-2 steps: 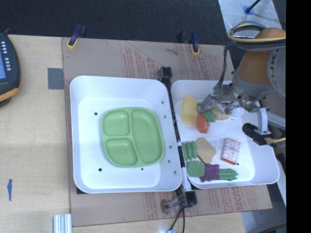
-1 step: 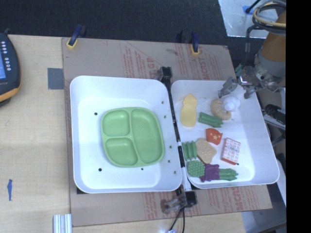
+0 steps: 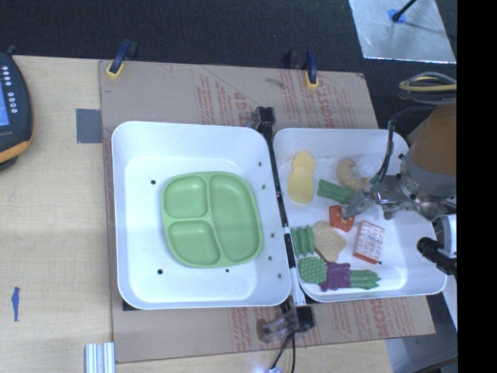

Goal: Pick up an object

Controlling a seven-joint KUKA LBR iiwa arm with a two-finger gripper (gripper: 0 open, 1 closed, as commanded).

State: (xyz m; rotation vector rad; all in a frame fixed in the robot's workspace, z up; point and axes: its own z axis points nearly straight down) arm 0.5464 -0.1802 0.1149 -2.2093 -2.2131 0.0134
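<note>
The fingers (image 3: 359, 202) reach into the right bin (image 3: 404, 282) from three o'clock, their tips low over the toys; we cannot tell how far apart they stand or whether anything sits between them, as the metal blurs against the clutter. Just beneath them lies a small red piece (image 3: 342, 217), with a green stick (image 3: 335, 190) at its eleven o'clock and a red-and-white packet (image 3: 369, 241) at its four o'clock.

We see a pale wooden desk (image 3: 54, 247) carrying a cardboard sheet (image 3: 194, 92) held by clamps at twelve o'clock, and dark floor beyond. The left bin (image 3: 132, 208) holds a green divided plate (image 3: 211, 219) near its centre.

The arm (image 3: 435, 150) is cut off at the right, its orange band only partly seen. A beige lump (image 3: 351, 169) near the fingers is hard to identify. A handheld controller (image 3: 12, 107) is cropped at nine o'clock.

In the right bin, yellow pieces (image 3: 301, 179) sit at eleven o'clock and a purple toy (image 3: 338, 274) at six o'clock, close to the wall. The stretch of bin floor toward four o'clock is bare.
</note>
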